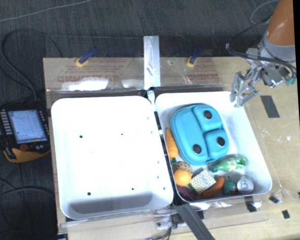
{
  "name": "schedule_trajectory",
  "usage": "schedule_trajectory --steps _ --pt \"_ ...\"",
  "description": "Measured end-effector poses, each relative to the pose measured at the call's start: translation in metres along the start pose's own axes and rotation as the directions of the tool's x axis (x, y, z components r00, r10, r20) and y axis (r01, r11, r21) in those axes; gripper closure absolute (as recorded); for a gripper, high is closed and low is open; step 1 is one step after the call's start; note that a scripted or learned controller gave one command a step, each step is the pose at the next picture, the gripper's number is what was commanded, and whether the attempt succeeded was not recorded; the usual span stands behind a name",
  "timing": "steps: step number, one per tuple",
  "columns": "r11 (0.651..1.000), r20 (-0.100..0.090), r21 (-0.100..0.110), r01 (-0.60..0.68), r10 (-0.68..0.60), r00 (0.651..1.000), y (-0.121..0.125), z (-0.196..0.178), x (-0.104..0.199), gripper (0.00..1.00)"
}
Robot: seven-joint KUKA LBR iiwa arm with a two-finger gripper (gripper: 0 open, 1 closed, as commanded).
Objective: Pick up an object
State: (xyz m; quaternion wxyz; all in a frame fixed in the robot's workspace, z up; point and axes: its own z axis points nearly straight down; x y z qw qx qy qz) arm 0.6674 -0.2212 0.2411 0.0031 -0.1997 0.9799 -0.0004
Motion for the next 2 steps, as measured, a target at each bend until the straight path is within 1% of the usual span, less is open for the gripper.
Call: schedule_trajectory --steps 1,2 --pt "0.970 0.000 -0.001 0.243 -0.243 0.970 -0.0011 -0.0117 -0.0026 1.00" --pt "0.898 0.000 -0.003 0.441 -0.441 0.898 -0.0010 -0.0114 -0.0025 1.00"
